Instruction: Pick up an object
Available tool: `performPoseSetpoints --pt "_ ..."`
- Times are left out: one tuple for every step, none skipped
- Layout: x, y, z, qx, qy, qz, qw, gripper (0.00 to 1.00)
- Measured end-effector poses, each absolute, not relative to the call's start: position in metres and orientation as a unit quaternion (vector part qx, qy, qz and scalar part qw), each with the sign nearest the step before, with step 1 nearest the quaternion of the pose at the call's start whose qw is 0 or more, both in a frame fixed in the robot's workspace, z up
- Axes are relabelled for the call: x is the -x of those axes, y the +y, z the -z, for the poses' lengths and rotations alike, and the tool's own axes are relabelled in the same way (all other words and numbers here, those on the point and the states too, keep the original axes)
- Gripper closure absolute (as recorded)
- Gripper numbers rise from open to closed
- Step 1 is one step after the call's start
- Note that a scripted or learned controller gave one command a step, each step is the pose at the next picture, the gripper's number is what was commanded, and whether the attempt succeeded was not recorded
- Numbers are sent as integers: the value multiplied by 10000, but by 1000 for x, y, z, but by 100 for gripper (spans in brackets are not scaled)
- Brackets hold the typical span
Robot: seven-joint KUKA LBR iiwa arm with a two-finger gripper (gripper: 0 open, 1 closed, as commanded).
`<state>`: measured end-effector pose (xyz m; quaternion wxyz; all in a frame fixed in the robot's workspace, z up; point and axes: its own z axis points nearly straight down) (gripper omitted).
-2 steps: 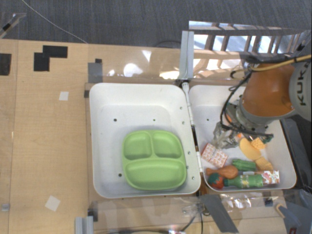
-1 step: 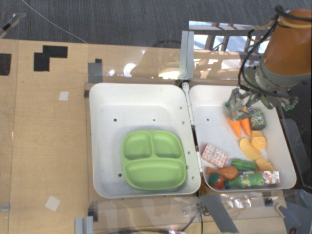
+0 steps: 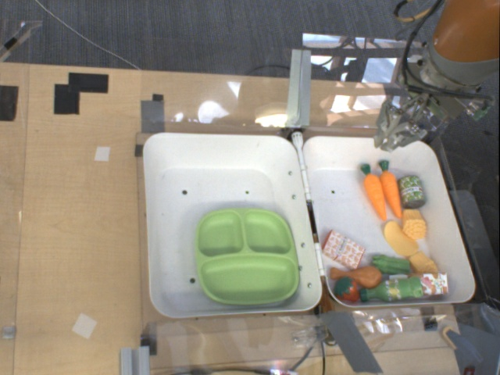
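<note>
Two toy carrots (image 3: 382,191) lie side by side in the right bin (image 3: 336,162), just below our gripper (image 3: 398,133), which hangs over the bin's far edge. Whether it is spread or closed we cannot tell. Right of the carrots sits a small green packet (image 3: 412,191); farther down from the gripper come yellow pieces (image 3: 406,234), a red-and-white box (image 3: 343,249) and a green carton (image 3: 406,287). Well to the left, a green divided plate (image 3: 246,255) rests in the left bin (image 3: 180,170).
</note>
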<state>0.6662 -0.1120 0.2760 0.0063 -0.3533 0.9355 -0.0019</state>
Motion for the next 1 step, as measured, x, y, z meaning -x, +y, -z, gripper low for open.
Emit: performPoseSetpoints --pt "-671 -62 -276 3762 9265 7 59 100"
